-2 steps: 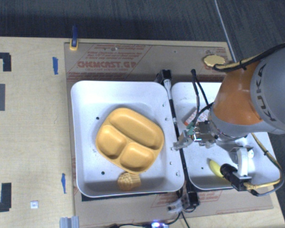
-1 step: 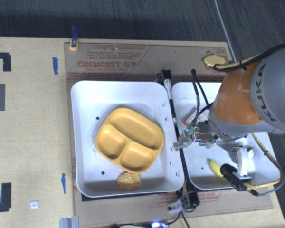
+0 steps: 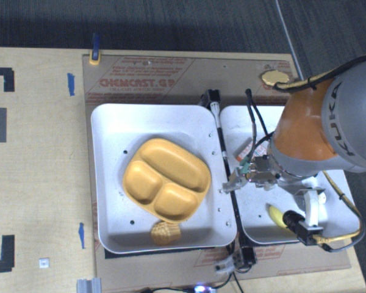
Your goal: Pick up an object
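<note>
Dark carpet is seen along the far edge of the scene, and below it a pale wooden bench (image 3: 36, 182) carries a brown board printed with red lettering. Two shallow white bins are set side by side on that board. The left bin (image 3: 110, 127) is the larger in view, and most of its floor is taken up by a yellow divided tray (image 3: 166, 177) with three compartments, laid at a tilt. A small tan ridged object (image 3: 165, 231) is found just beside the tray's near edge, touching or almost touching it, close to the bin's near wall.

The right bin (image 3: 256, 224) is largely covered by the grey arm (image 3: 348, 121) with its orange band, which is brought in from the right. The gripper (image 3: 247, 174) is seen low over the left part of this bin, near the wall shared by the two bins, amid cables and small fittings. Whether it is spread or closed cannot be told, and nothing is seen held in it.

A small yellow object (image 3: 276, 214) is seen on the right bin's floor, near and to the right of the gripper, apart from it, partly overlapped by a black fitting of the arm.
</note>
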{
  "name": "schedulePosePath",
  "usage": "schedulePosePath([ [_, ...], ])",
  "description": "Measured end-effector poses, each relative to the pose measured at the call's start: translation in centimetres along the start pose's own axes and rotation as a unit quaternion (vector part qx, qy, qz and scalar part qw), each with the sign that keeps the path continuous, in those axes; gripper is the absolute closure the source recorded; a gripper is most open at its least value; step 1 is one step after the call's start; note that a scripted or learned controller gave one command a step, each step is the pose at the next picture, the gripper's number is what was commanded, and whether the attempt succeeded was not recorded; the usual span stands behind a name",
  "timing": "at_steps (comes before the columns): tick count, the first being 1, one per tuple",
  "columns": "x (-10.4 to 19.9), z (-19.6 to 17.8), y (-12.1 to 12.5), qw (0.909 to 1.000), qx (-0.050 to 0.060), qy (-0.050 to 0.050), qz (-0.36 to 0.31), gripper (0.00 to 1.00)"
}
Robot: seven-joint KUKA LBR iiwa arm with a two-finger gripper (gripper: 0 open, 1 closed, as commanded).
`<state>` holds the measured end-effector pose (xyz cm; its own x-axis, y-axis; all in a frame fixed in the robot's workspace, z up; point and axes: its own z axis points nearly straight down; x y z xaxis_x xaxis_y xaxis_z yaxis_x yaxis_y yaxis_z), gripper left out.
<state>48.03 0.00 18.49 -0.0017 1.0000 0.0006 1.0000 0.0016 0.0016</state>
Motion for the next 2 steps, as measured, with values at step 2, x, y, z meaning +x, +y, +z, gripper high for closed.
schedulePosePath([
  [2, 0.00, 0.00, 0.00, 1.0000, 0.000, 0.000, 0.000, 0.00],
])
